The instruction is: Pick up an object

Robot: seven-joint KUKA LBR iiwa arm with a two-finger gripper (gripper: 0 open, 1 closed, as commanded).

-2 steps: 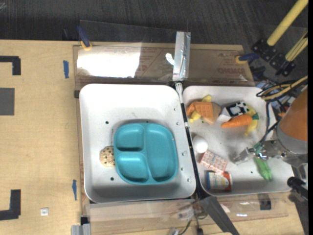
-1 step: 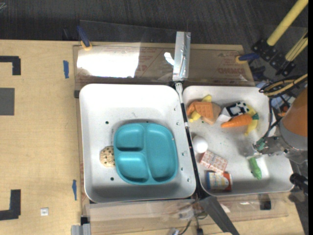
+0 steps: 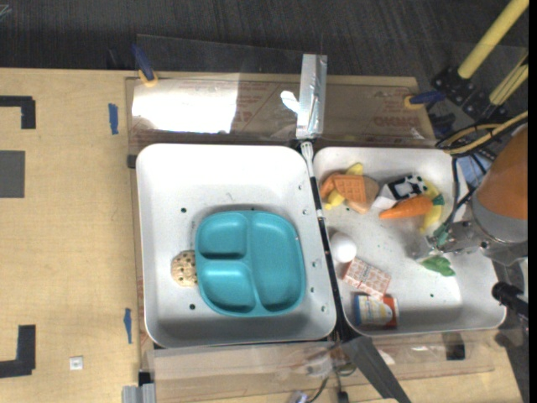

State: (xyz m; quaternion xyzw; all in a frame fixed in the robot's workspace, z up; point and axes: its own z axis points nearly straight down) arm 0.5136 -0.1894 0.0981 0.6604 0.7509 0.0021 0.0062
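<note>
My tool [image 3: 443, 240] hangs low at the right bin's [image 3: 419, 317] right side, just above a green piece [image 3: 438, 265]; whether it is open I cannot tell. I should centre over that piece, probably a toy vegetable, before closing.

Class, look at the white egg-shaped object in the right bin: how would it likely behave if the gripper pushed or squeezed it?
The white egg looks round and smooth, so it would probably roll when nudged. Its curved, glossy surface may slip out from between two fingers. It lies apart from its neighbours, so little would stop it rolling.
</note>
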